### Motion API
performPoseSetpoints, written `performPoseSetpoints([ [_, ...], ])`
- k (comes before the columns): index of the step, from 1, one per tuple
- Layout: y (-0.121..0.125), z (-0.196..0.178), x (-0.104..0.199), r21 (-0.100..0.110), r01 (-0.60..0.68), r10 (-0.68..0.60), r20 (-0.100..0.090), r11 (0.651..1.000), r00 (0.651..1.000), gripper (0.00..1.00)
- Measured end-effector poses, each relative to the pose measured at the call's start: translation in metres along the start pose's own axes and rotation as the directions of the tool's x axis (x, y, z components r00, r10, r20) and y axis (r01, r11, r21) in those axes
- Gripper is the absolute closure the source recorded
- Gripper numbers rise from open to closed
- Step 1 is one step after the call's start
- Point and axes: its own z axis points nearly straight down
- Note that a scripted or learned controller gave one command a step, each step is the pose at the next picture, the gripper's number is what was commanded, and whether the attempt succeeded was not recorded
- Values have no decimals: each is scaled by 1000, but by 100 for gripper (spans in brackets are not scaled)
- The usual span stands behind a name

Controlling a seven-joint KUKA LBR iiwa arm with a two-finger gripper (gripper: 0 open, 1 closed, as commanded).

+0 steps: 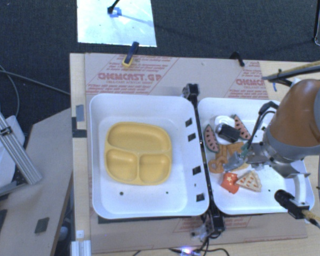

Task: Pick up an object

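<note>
A: Toys crowd the right bin [288, 111]; where is the end effector [244, 154]?
B: Low over the brown cookie-shaped toy [224, 158], red piece [229, 182] and triangular slice [249, 181] just below-left.
A: Open or closed?
B: I cannot tell; the wrist hides it.

Bright, even overhead light, soft shadows, mild glare on the white bins [144, 103], slightly soft focus throughout.
</note>
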Motion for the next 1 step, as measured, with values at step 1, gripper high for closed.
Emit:
performPoseSetpoints([
  [1,0,24,-3,-1,-4,4,1,1000,1000,0],
])
